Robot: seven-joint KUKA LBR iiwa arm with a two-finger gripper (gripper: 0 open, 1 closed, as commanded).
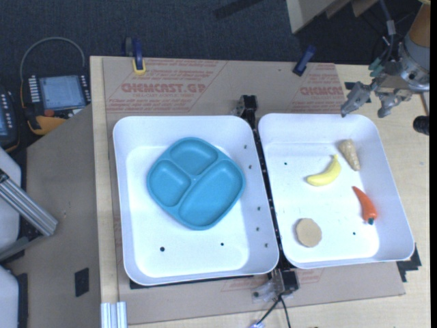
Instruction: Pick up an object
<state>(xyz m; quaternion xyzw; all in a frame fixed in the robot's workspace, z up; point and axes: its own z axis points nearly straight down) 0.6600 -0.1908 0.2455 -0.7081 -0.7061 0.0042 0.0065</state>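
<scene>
The right bin [389, 241] holds a yellow banana [325, 172], a beige oblong piece [350, 154], an orange carrot [365, 204] with a green tip, and a tan round cookie [308, 232]. My gripper [371, 104] hangs over the far right edge of that bin, above and to the right of the beige piece. Its fingers are spread apart with nothing between them.
A blue divided plate [196, 182] lies in the left bin [136, 251]. Clamps [138, 55] sit on the cardboard behind the bins. A small screen [61, 91] with cables sits at the far left, off the bench.
</scene>
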